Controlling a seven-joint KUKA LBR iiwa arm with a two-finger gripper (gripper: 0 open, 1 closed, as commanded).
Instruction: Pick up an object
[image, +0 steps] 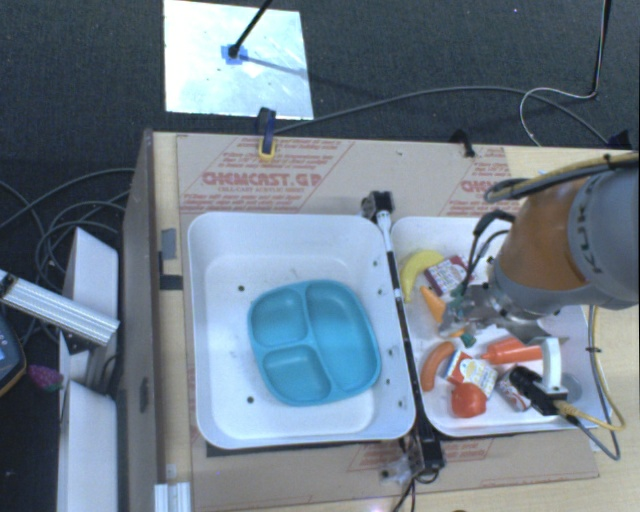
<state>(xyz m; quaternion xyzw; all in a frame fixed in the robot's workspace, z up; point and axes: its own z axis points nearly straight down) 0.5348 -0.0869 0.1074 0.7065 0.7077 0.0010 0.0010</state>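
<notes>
1. Right bin (430, 425), near edge: tomato (468, 400), small carton (474, 373), sausage (436, 365), carrot (512, 351). Crowded; judged best to descend on one piece with free flanks.
2. Gripper (462, 310) low among the toys; finger spread cannot be told, no object visibly held.
3. Beyond: banana (420, 266).
</notes>
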